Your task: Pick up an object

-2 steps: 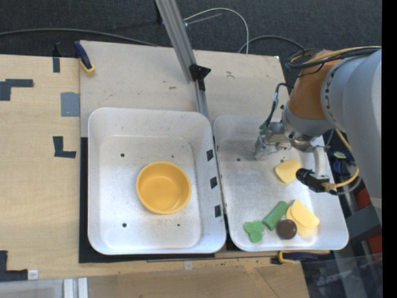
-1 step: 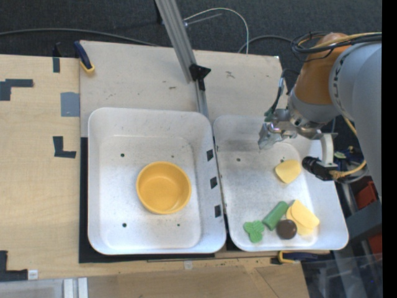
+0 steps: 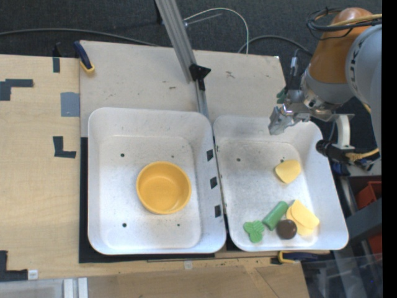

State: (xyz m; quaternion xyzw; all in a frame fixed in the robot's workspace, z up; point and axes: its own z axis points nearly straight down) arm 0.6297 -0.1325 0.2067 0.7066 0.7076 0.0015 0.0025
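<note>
Claw (image 3: 277, 124) hangs over the far edge of the right bin (image 3: 248, 166), tip down. How wide it stands, cannot tell from this slant; nothing seen in its grasp.

Likeliest target, by my guess: yellow wedge (image 3: 288, 171), lying alone on the bin floor, near side of the claw and well apart from the rest. Looks like a small toy piece, hard plastic or foam, light, stiff, probably smooth enough to slip. It lies flat and low, so a pinch across its narrower width, coming straight down, seems the best hold. Open floor all round it gives room.

Further toward the near edge, a cluster: green stick (image 3: 275, 215), tilted, its lower end just beside a green lump (image 3: 253, 231); a brown ball (image 3: 286, 229) touching a second yellow piece (image 3: 303, 217). Ball would likely roll off a poor pinch. The crowding makes any of these a harder take.

Left bin (image 3: 111, 135) holds a yellow bowl (image 3: 164, 187), upright, alone. Rim only for a hold there; wide and awkward.

A metal pole (image 3: 180, 36) slants in from the far side between the bins.
</note>
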